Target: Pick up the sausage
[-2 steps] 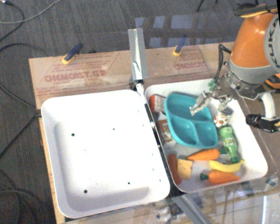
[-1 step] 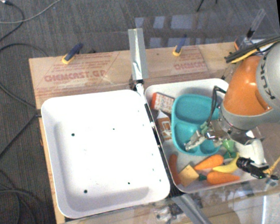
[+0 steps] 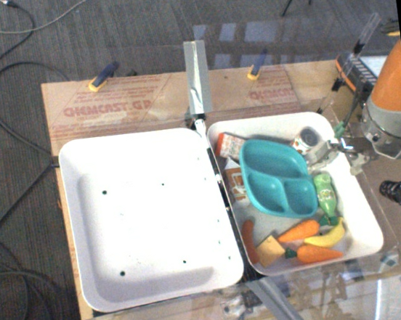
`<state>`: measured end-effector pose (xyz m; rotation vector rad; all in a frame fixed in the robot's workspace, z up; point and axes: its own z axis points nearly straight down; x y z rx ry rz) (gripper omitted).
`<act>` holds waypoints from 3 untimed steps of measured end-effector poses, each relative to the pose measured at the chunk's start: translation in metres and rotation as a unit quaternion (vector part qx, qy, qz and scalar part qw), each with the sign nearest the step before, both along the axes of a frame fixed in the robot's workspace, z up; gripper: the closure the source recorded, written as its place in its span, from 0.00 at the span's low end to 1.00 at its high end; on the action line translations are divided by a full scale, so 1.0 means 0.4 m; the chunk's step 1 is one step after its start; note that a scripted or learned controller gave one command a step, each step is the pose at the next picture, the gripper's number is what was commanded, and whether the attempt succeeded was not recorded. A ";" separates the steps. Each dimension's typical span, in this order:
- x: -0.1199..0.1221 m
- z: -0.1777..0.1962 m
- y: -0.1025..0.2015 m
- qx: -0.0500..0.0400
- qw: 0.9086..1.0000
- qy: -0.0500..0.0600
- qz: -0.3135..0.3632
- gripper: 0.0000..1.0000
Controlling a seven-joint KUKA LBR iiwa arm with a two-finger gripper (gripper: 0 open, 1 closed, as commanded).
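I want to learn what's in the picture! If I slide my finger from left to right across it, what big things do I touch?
Left bin → metal bar between the bins → teal divided tray → green bottle → robot arm.

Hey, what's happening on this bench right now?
A grey robot arm with an orange band reaches in from the right, and its hand sits over the upper right part of the right bin. That bin holds a teal divided tray, carrots, a banana and a brownish sausage at its lower left. The sausage lies untouched, well away from the hand.
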<state>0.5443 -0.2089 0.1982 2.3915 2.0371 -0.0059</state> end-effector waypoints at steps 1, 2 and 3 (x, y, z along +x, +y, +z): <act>0.164 0.057 -0.019 0.000 1.000 0.000 0.008 0.00; 0.286 0.171 -0.007 -0.001 1.000 -0.001 -0.010 0.00; 0.312 0.411 -0.020 0.000 0.994 -0.001 0.109 0.00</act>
